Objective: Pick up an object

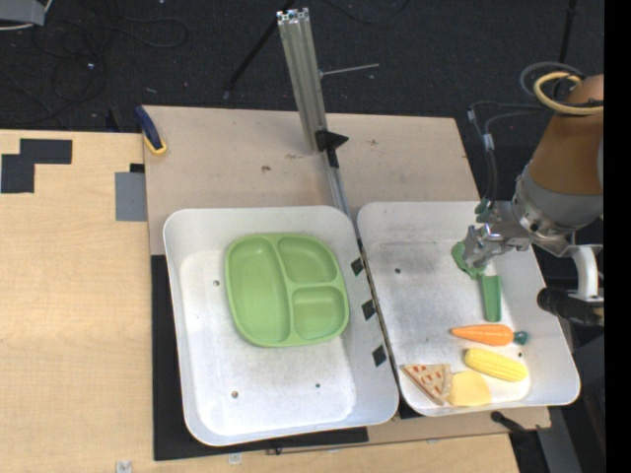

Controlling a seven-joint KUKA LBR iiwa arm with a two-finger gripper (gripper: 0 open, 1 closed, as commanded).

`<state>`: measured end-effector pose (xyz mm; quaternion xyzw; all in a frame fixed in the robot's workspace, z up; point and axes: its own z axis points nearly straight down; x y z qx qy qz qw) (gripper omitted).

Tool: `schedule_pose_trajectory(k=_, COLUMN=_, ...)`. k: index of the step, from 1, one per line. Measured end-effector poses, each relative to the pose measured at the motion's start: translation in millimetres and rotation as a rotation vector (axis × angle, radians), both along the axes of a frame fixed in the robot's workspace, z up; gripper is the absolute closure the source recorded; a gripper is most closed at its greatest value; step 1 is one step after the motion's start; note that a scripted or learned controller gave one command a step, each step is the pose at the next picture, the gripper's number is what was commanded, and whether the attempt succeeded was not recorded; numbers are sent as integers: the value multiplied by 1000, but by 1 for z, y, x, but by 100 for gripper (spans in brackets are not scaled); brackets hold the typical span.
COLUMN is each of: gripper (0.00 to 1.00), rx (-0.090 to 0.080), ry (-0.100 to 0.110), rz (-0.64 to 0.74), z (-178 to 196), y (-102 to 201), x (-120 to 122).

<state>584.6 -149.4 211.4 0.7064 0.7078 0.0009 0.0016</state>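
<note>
White bins, two of them, are sitting side by side on the table (246,156). Left bin (197,382) is carrying one green divided plate (287,290) with three compartments, lying toward its upper middle; bare floor is running along the bin's left wall and across its whole near half. Right bin (414,304) is holding the loose pieces, all crowding its right and near edges: one green stick-shaped toy (490,297) lying lengthwise near the right wall, one orange carrot (483,334) just below it, one yellow corn cob (496,366) below the carrot, one pale yellow block (469,390) touching the corn's left end, and one pizza slice (429,379) beside that block at the near rim. Left and upper parts of this bin are lying open. Grey arm with orange band is reaching in from the right, hand (480,251) hanging over the top end of the green stick-shaped toy, close to the right wall; cannot tell whether it is spread or pinching, metal parts are blurring together. One aluminium post (306,77) is standing behind the bins
</note>
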Motion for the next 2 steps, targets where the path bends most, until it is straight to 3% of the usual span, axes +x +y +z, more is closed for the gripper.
schedule_pose_trajectory(k=1, gripper=100, rx=0, ry=-1, rz=0, z=55, y=-2, x=-9)
schedule_pose_trajectory(k=2, gripper=100, rx=3, ry=8, rz=2, z=40, y=45, x=-20)
